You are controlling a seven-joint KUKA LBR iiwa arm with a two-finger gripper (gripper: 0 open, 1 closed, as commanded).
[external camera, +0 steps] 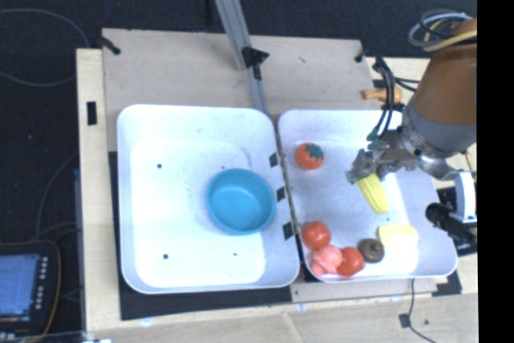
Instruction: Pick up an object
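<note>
Yellow corn (pixel 373 193): you see it lying in the right bin (pixel 333 128), at 3 o'clock.
Gripper (pixel 365 171): over the corn's upper end; grip unclear.
Progress: nothing lifted yet.

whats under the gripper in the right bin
A yellow corn cob lies on the right bin floor, slanting out from beneath the gripper. Its upper end is covered by the gripper.

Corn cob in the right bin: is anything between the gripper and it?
Nothing visible. The gripper sits right over the upper end of the yellow corn cob in the right bin; the other toys lie lower down.
</note>
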